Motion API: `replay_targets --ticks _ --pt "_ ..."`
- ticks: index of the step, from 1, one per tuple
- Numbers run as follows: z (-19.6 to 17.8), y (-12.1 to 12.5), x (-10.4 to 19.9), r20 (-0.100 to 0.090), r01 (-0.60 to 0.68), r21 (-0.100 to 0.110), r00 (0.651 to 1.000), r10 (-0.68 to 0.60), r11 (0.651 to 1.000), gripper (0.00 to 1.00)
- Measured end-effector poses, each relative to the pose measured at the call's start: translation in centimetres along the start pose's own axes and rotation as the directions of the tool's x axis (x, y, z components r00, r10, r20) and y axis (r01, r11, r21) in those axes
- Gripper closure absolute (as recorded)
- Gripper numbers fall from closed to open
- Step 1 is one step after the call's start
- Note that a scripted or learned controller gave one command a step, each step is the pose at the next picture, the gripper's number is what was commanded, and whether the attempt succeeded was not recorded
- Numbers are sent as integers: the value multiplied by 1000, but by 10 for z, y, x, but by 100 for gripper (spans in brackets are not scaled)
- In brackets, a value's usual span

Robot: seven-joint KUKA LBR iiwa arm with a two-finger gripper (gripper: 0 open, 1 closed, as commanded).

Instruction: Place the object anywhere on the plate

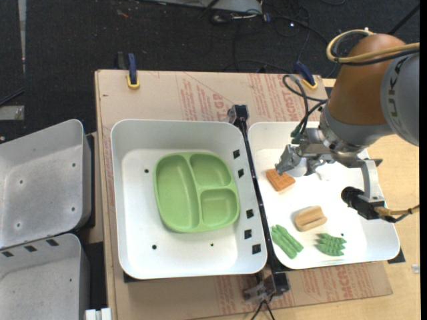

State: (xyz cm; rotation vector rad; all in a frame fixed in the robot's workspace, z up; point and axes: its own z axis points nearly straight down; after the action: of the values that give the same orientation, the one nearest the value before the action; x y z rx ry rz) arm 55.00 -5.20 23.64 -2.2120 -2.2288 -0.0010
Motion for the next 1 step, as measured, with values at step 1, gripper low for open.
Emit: replay_targets --ticks 1 --pt "11 -1 52 0 1 1 1000 -1 1000 100"
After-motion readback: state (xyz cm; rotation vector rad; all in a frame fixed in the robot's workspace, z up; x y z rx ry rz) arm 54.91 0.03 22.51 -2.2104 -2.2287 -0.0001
